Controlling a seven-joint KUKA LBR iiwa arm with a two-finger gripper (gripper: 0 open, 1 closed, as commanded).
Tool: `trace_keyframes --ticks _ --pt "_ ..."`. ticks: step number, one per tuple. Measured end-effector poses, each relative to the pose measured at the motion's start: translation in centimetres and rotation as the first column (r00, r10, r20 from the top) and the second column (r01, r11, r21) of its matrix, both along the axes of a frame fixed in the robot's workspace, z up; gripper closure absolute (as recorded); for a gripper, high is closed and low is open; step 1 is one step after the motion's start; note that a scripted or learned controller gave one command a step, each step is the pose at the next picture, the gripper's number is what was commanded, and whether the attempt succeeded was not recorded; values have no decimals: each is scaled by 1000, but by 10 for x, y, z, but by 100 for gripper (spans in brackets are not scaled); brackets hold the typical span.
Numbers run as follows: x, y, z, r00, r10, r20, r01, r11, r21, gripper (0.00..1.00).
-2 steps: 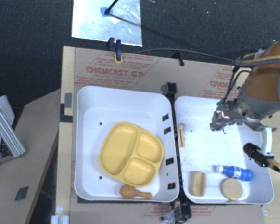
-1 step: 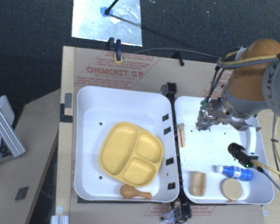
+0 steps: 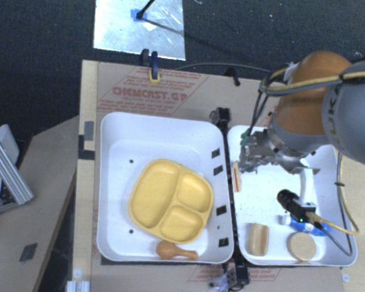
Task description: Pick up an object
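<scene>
- Nearest the camera, the tan block [image 3: 257, 239] and round disc [image 3: 302, 246] lie low in the right bin [image 3: 334, 252].
- Hovering at centre right, the tool [image 3: 252, 155], grip state impossible to tell, risks striking the bin's left wall.

On the bench [image 3: 61, 164] two bins sit side by side. The left bin [image 3: 123, 137] holds a divided tray [image 3: 172, 200], with a drumstick [image 3: 175, 251] just before it. The right bin [image 3: 335, 245] holds a bread roll [image 3: 257, 239] left of a biscuit [image 3: 302, 247].
</scene>
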State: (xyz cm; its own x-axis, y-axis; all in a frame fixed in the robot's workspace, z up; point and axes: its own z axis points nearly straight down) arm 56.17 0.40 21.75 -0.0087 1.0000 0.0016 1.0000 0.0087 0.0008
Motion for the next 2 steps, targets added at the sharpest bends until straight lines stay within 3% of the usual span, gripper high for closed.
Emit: trace_keyframes --ticks 2 --pt "6 94 3 1000 0 1 0 1000 0 100"
